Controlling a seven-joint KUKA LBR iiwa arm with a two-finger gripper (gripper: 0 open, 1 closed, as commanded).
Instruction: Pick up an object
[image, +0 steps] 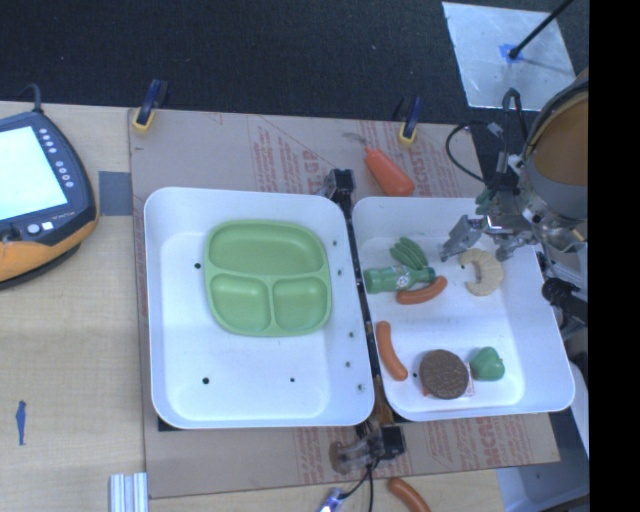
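Your gripper (482, 236) sits over the top right of the right bin (560, 385), fingers spread apart with nothing between them. Right under it is a tan curved piece (485, 273), just beside the fingertips. Further left you've got a green leafy toy (400, 268) touching a sausage (421, 291), another sausage (391, 351) near the divider, then a burger patty (444, 373) next to a green pepper (488, 363). Left bin (180, 390) holds a green divided plate (268, 277).

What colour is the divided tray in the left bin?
Light green: the divided tray, seen in the camera view.
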